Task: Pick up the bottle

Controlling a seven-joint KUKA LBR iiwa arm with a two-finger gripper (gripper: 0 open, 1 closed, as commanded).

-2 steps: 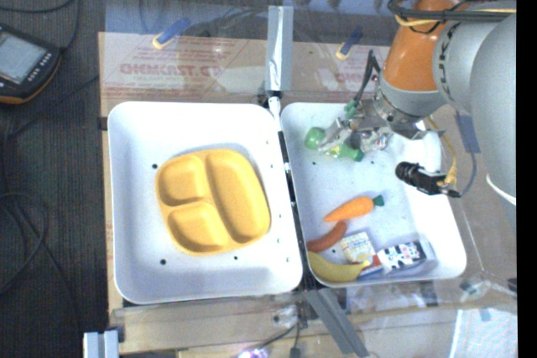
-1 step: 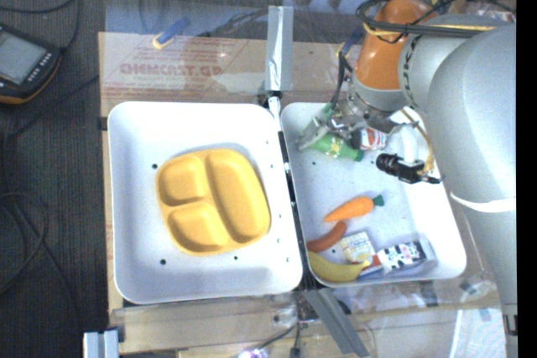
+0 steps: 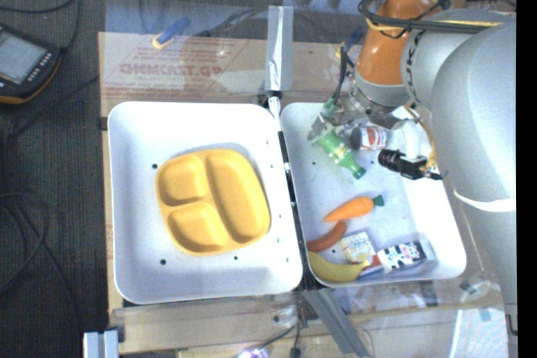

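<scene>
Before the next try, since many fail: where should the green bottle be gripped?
Probably across the middle of the green bottle, coming from above. It lies tilted on its side in the right bin, so the narrow body suits the claw better than either end.

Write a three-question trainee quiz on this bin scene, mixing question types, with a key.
1. True or false: the green bottle lies in the same bin as the yellow divided tray.
2. Which lies nearest the gripper? A) carrot B) green bottle C) banana
3. Fill in: the yellow divided tray sits in the ____ bin.

Key: 1 false; 2 B; 3 left.
</scene>
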